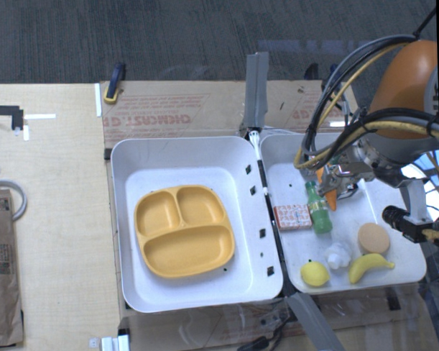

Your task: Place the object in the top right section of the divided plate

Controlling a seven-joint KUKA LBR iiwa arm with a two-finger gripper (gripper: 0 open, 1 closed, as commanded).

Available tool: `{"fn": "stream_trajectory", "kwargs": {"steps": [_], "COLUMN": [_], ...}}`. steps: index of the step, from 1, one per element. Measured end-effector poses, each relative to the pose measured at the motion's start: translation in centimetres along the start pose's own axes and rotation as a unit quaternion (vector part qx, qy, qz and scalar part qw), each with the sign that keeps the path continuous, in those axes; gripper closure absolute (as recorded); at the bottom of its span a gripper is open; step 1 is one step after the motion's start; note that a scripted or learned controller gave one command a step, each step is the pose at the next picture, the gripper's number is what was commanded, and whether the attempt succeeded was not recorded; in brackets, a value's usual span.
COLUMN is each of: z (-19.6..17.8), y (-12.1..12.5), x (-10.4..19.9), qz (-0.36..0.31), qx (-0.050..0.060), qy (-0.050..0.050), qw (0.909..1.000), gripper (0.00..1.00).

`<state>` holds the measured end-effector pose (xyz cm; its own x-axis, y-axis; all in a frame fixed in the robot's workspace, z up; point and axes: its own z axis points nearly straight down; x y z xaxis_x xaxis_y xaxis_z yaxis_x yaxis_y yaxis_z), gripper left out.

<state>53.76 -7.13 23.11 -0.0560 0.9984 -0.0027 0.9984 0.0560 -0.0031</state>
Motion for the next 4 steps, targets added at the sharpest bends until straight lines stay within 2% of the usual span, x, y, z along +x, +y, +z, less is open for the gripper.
{"fn": "stream_trajectory", "kwargs": {"steps": [1, 2, 3, 4], "z": [1.5, 4.1, 4.1, 4.0], "y": [1.9, -5.6, -5.6, -5.1], "x": [2.3, 8.5, 8.4, 16.1], "qz": [0.033, 0.078, 0.079, -0.046], "qx": [0.000, 0.001, 0.001, 0.000], "qy": [0.000, 0.000, 0.000, 0.000], "qw": [0.9994, 0.9969, 0.9969, 0.9989], "gripper": [1.00, 1.00, 0.00, 0.00]}}
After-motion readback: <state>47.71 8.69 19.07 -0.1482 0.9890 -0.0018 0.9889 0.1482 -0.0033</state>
